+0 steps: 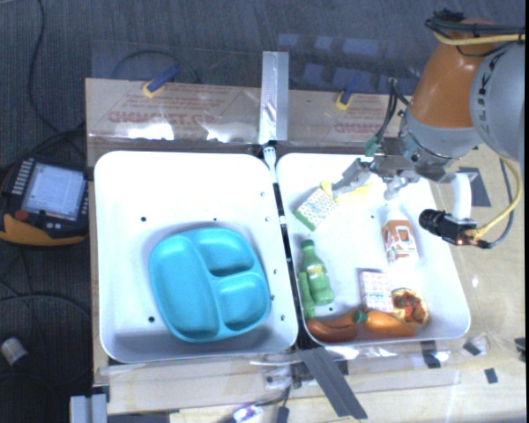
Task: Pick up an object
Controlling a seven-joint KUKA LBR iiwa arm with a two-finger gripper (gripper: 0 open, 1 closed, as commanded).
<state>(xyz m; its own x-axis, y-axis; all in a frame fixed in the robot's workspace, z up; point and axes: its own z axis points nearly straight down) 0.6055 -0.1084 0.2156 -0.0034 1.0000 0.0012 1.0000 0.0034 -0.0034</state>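
While the arm (463, 77) reached in from the right, its gripper (373, 173) hung over the far part of the right bin (454, 276) with its fingers spread apart and nothing between them. Just left of the fingertips lay a small packet (317, 205). A green bottle (313, 276) lay along the bin's left wall, an orange pouch (398, 239) near the middle, and a snack bag (395, 302) with a sausage (361, 324) at the near edge. The left bin (123, 192) held a blue tray (211, 280).
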